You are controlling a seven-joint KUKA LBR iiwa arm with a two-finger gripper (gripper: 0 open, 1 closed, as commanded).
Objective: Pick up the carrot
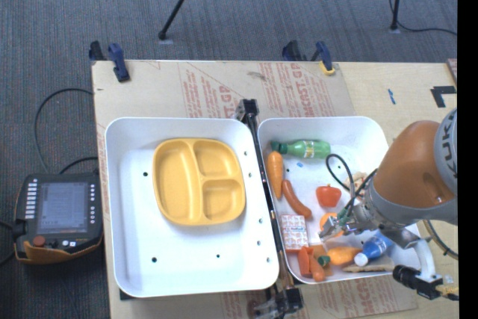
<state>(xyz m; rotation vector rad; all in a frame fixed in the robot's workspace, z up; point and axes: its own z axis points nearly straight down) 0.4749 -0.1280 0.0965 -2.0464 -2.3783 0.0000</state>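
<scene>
One carrot, not yet lifted.
From the camera view, the carrot [275, 173] lies at the left edge of the right bin [366, 127], beside the divider, nothing touching it. The gripper [334, 226] hangs low over the bin's near clutter, well right of the carrot; whether it is open or holding anything cannot be told. The whole pick is left.

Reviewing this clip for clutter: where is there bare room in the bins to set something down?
Left bin: bare floor around the yellow plate, widest below it. Right bin: bare only right of the green bottle; crowded along the bottom near the hand.
</scene>
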